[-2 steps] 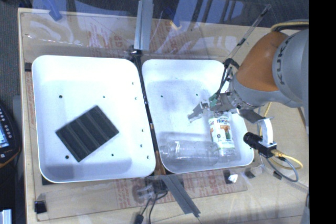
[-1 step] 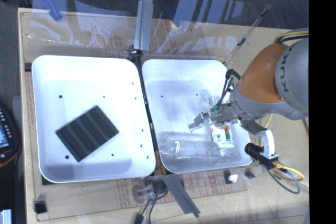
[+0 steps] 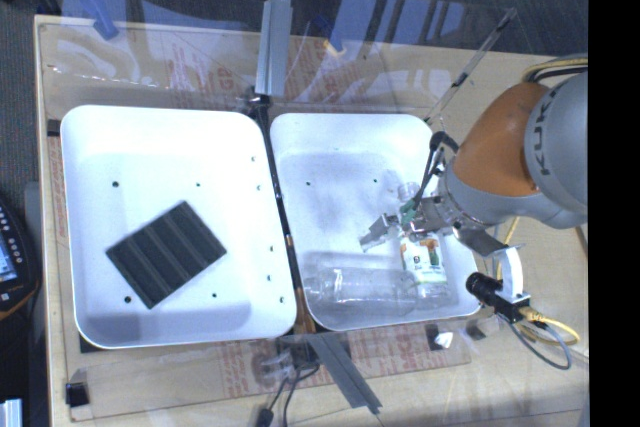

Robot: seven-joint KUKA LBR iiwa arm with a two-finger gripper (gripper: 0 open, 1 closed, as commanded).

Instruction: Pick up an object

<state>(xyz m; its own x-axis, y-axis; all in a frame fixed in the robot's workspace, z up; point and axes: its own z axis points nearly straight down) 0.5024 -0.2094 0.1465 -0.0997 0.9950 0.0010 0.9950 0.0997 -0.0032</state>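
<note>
Bottle, clear plastic, lies on its side in the right bin below the gripper, whose grip I cannot tell.

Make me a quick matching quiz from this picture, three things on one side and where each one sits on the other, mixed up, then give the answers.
Things:
1. dark ribbed panel
2. clear plastic bottle
3. tool

Places:
A. lying along the right bin's near wall
B. over the right bin, at its right side
C. flat in the left bin

Pairs: 1-C, 2-A, 3-B
</note>
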